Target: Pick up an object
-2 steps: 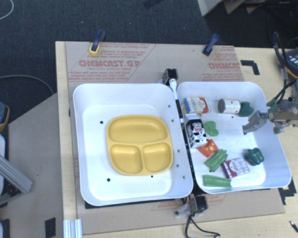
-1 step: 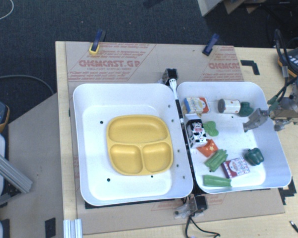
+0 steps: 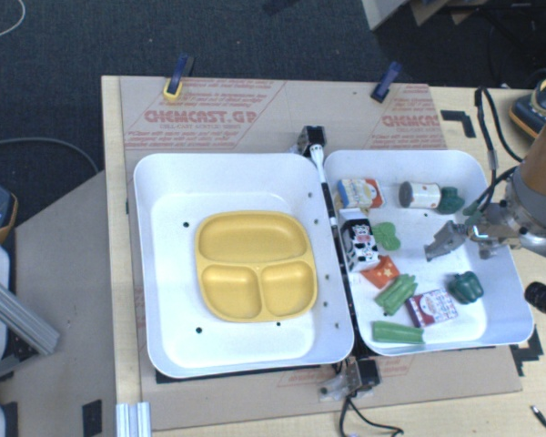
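A yellow 3-compartment tray [image 3: 255, 265] fills the left bin [image 3: 155, 244], well left of the claw [image 3: 448, 240], which hangs over the right bin [image 3: 500, 321] with its 2 fingers spread and nothing between them; a red carton [image 3: 432, 308] lies below it, a green pepper [image 3: 466, 287] just below-right, a white canister [image 3: 420, 194] above

Left bin [image 3: 164, 271]: holds a yellow divided plate [image 3: 255, 264] in the middle.
Right bin [image 3: 502, 321]: beside the left bin, holding small toy foods.
Hand [image 3: 448, 241]: over the right bin, above a dark green pepper [image 3: 466, 286].
Green pods [image 3: 396, 294]: near the right bin's front.
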Tool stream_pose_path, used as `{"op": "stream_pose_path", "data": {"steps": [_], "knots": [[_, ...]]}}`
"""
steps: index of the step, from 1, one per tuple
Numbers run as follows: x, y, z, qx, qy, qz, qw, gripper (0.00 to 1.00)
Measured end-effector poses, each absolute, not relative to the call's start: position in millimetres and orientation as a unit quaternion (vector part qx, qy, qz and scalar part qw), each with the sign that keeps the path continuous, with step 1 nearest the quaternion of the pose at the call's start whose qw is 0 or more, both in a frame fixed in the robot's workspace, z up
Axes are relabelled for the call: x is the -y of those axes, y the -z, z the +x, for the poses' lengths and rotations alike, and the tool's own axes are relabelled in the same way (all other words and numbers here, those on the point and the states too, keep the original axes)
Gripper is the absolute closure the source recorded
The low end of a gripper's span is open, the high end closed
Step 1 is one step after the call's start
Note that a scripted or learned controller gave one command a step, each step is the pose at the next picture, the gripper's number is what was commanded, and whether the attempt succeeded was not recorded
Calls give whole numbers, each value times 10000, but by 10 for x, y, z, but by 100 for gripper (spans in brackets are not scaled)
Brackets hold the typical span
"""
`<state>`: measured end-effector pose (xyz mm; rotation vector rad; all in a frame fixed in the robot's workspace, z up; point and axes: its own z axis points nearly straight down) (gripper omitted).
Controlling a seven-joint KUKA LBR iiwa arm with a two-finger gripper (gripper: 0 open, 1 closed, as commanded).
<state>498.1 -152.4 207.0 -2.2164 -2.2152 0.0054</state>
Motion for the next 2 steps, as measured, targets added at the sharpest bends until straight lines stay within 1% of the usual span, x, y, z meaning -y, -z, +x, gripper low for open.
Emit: {"op": "stream_pose_path", "data": {"steps": [1, 2], "knots": [[1527, -1642, 4978, 7069, -12, -7073, 34, 0], [1583, -1161, 5033, 7069, -14, -7073, 32, 0]]}}
